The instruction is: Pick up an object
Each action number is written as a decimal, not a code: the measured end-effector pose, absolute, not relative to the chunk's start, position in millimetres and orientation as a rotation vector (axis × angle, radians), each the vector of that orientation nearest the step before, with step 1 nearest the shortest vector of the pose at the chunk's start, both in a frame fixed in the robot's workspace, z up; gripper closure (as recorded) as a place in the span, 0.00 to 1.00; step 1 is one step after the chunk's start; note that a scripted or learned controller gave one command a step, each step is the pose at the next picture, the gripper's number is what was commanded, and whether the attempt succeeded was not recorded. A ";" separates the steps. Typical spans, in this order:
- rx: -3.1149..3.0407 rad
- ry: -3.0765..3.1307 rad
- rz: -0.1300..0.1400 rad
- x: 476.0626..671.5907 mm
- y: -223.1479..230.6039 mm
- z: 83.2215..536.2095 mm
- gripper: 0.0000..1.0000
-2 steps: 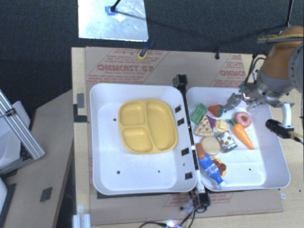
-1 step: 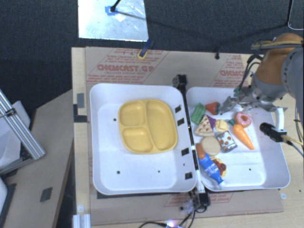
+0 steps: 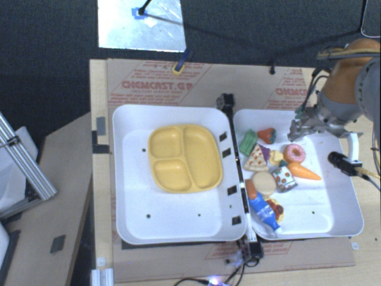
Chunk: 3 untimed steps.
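Observation:
The right white bin (image 3: 333,207) holds a cluster of toy foods along its left side: a green piece (image 3: 247,142), a red pepper (image 3: 266,134), a pizza slice (image 3: 256,158), a pink donut (image 3: 294,154), an orange carrot (image 3: 305,172), a small can (image 3: 284,179), a tan bun (image 3: 265,185) and a blue packet (image 3: 264,212). My gripper (image 3: 297,129) hangs over the bin's upper middle, just above the donut and right of the red pepper. Nothing shows between its fingers.
The left white bin (image 3: 131,213) carries a yellow three-compartment plate (image 3: 181,158). A black divider strip (image 3: 234,159) runs between the bins. The right bin's lower right floor is bare. A silver sheet (image 3: 141,16) lies beyond the bench.

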<state>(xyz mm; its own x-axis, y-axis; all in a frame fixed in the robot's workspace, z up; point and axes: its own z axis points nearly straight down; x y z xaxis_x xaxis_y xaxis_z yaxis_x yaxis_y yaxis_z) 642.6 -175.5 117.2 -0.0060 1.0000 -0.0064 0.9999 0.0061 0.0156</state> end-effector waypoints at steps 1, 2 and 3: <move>2.211 2.224 0.006 651.0 -169.8 165.8 1.00; 2.209 2.223 0.007 653.0 -169.9 221.1 1.00; 2.209 2.230 0.007 663.0 -118.0 230.8 1.00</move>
<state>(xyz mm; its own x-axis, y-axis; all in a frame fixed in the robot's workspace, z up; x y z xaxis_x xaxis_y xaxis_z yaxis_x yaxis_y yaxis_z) 663.0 -118.0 230.8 -0.0091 1.0000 0.0011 0.9999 0.0091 0.0050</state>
